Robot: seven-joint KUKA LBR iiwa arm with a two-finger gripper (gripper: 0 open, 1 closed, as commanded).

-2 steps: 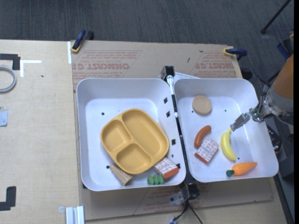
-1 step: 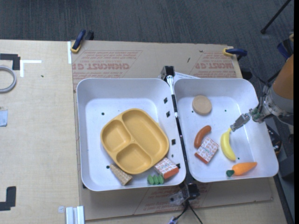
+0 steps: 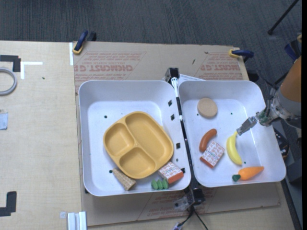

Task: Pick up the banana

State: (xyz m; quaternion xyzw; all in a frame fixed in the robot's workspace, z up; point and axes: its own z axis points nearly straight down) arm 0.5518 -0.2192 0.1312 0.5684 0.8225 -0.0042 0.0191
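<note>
Above banana (image 3: 233,149), claw (image 3: 246,126) hangs slanted.

Dark grey carpet (image 3: 158,8) covers the floor beyond the light wooden bench (image 3: 38,143). A cardboard sheet (image 3: 158,63) lies on the bench, held by blue clamps (image 3: 82,40) at its far corners.
</note>
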